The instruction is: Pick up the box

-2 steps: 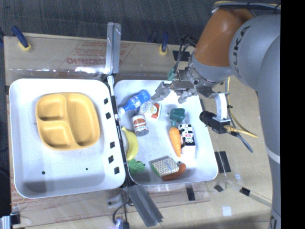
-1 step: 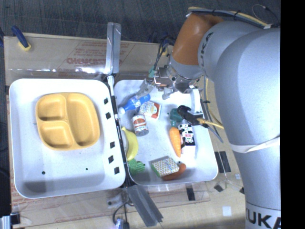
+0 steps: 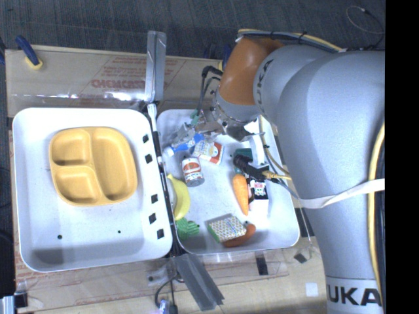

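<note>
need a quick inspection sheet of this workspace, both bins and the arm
surface: two shallow white bins side by side, left bin and right bin, on a bench lined with cardboard
job's things: small box lying in the right bin's upper part; patterned box near its lower edge
clutter: yellow divided tray in the left bin; can, banana, carrot, green item in the right bin
grippers: gripper low over the right bin's upper part, beside the small box; jaws hidden among the items
cables: thin leads run along the arm's wrist
surroundings: dark floor; blue clamp at the bench's upper left corner
</note>
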